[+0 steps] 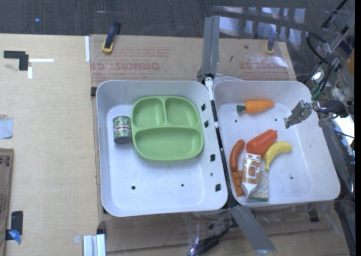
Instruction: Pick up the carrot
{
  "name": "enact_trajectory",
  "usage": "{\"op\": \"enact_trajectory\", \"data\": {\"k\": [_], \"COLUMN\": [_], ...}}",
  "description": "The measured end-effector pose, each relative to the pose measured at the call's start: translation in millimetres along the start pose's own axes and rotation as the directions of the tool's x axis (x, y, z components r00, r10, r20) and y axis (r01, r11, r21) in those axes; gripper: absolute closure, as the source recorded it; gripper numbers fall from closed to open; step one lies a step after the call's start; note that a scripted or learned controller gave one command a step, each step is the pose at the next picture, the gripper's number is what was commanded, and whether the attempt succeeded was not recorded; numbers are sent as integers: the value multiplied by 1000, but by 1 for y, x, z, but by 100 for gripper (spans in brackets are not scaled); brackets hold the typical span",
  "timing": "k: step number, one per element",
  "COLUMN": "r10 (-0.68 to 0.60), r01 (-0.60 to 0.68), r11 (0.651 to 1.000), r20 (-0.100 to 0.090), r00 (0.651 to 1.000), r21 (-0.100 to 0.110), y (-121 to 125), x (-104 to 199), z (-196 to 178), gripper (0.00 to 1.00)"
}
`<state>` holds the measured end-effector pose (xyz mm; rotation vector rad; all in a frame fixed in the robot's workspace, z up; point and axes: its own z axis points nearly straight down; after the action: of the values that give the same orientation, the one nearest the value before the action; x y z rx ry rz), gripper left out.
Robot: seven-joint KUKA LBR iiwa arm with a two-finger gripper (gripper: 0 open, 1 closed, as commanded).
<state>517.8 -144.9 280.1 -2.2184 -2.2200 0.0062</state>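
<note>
Camera view: carrot (256, 106) lies flat near the far edge of the right bin (293, 190), toward its far-left corner, green tip pointing at the divider, nothing touching it. Gripper (295, 116) sits near the bin's right edge, apart from the carrot and holding nothing; we can't tell how far it is open. Red pepper (262, 140), banana (277, 151), sausage (237, 154) and a packet (252, 171) cluster mid-bin, clear of the approach. We'd move left along the far edge, centre over the orange body, close across its short width, and watch the wall. Left bin (158, 195) has the green plate (167, 128) and can (122, 129).
</note>
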Motion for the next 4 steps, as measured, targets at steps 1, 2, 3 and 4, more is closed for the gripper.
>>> {"op": "enact_trajectory", "data": {"k": [1, 2, 3, 4], "r10": [-26, -26, 193, 214], "r01": [26, 26, -193, -214], "r11": [1000, 1000, 981, 977], "r20": [-1, 0, 0, 0], "r00": [1000, 1000, 981, 977], "r21": [0, -1, 1, -4], "y": [66, 66, 137, 142], "x": [-8, -8, 15, 28], "z": [122, 122, 190, 158], "gripper": [0, 0, 0, 0]}}
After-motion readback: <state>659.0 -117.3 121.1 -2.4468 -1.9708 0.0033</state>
